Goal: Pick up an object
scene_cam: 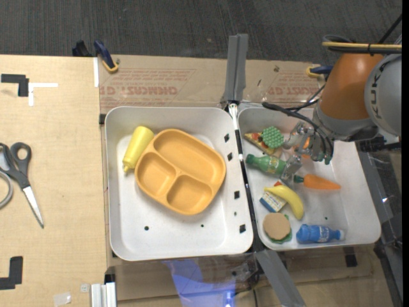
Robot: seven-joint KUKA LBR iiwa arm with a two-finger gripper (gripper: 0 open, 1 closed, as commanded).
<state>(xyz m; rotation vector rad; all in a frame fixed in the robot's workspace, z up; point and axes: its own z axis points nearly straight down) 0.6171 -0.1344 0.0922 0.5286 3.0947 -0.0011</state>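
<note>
A green bottle (267,165) lies in the right bin (358,232), crowded by a carrot (321,183) and banana (289,199). The gripper (297,155) hangs just above it; how far open, I cannot tell. Closing here could catch a neighbour, or the bottle might roll free.

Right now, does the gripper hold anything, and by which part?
It cannot be told. The gripper is low in the right bin, between the green bottle and the carrot.

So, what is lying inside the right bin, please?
In the right bin: green bottle, banana, carrot, blue bottle, burger, green ball. The gripper covers whatever lies beneath it.
</note>
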